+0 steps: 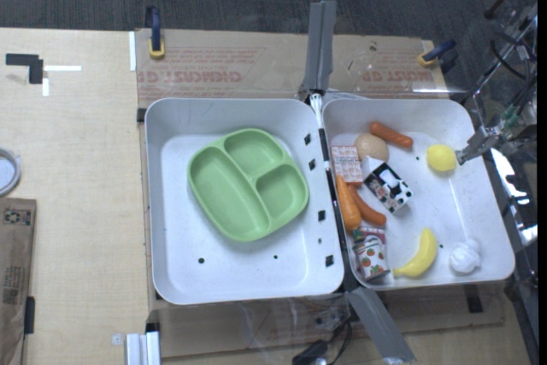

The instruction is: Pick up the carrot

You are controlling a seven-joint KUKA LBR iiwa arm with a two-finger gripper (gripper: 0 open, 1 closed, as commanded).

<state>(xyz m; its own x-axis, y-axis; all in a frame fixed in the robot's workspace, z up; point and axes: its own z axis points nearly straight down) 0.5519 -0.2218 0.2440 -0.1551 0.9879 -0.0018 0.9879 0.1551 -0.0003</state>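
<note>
Jaws [468, 155] at right edge of right bin [479, 192], low over the rim, just right of the lemon [441, 158]; too small and blurred to tell if apart or together, nothing seen between them. Arm hardware runs up to the right behind it.

Carrot [348, 201] lies in right bin near its left wall, long axis roughly top to bottom, well apart from the jaws. Just right of it a short orange-red sausage piece [372, 212], touching or nearly so. Above the carrot a small red-and-white packet [344, 160]. Black-and-white boxy item [386, 186] sits mid-bin, right of the carrot. Beige rounded item [371, 146] above that, and a second sausage [391, 134] near the top wall. Strawberry-print carton [370, 258] at bottom left of the bin, below the carrot. Banana [418, 255] right of the carton, curved. White ball-like item [464, 257] in bottom right corner.

Left bin [171, 269] holds a green divided plate [248, 183], three compartments, tilted in view. Both bins side by side on the table [68, 184], touching along the middle. Yellow-handled clamps [154, 32] at the back. Tape roll [5, 173] at far left edge.
</note>
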